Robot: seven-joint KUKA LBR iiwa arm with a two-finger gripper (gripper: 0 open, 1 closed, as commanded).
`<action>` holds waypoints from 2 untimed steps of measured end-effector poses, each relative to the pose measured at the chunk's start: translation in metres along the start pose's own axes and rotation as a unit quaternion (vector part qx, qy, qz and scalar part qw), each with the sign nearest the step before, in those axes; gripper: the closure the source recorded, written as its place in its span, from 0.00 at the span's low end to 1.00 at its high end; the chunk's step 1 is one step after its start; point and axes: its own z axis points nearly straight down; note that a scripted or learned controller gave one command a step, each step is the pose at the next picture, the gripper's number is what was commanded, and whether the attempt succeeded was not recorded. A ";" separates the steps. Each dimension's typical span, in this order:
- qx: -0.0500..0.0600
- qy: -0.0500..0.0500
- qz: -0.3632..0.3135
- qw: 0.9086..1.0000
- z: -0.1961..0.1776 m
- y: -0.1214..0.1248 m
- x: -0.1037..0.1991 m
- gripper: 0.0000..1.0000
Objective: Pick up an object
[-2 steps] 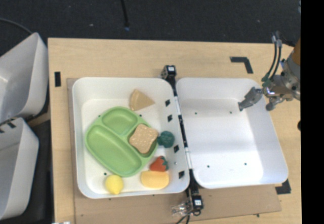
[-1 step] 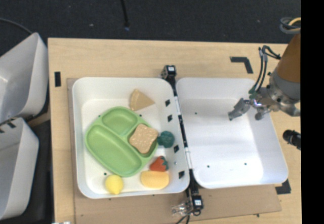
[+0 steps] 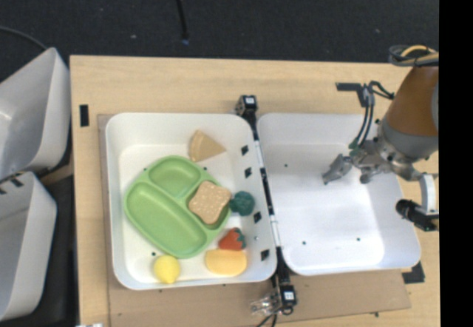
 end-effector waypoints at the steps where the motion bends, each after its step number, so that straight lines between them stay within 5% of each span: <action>1: 0.000 0.000 0.001 1.000 0.049 -0.001 -0.001 0.00; 2: -0.003 -0.001 0.002 1.000 0.034 0.001 -0.002 1.00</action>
